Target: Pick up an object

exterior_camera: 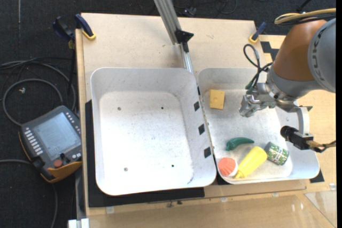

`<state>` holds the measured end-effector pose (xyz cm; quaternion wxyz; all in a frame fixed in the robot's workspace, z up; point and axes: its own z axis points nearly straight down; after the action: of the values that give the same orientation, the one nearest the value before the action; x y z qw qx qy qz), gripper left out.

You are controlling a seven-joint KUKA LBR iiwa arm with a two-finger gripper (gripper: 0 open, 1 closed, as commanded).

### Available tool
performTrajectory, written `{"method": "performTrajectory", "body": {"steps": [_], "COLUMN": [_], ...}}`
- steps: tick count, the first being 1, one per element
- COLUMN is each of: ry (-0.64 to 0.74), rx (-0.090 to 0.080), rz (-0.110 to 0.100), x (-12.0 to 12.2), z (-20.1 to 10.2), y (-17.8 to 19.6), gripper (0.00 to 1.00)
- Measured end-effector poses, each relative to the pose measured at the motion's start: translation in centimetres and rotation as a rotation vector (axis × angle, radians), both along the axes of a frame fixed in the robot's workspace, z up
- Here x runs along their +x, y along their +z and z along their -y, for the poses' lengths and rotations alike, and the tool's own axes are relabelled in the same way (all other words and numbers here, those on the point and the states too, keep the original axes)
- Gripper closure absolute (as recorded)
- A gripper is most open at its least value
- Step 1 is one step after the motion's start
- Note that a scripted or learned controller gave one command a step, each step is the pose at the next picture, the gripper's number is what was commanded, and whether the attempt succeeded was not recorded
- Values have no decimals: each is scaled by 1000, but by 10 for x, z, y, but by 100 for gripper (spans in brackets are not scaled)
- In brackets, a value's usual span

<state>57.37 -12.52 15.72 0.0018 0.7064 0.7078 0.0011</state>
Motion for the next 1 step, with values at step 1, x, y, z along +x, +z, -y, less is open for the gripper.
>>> {"method": "performTrajectory", "body": {"steps": [1], "ry": [0], "rx": [-1], "rz": [2], "x": [8], "z": [9], "y": [55], "gripper": [100]}}
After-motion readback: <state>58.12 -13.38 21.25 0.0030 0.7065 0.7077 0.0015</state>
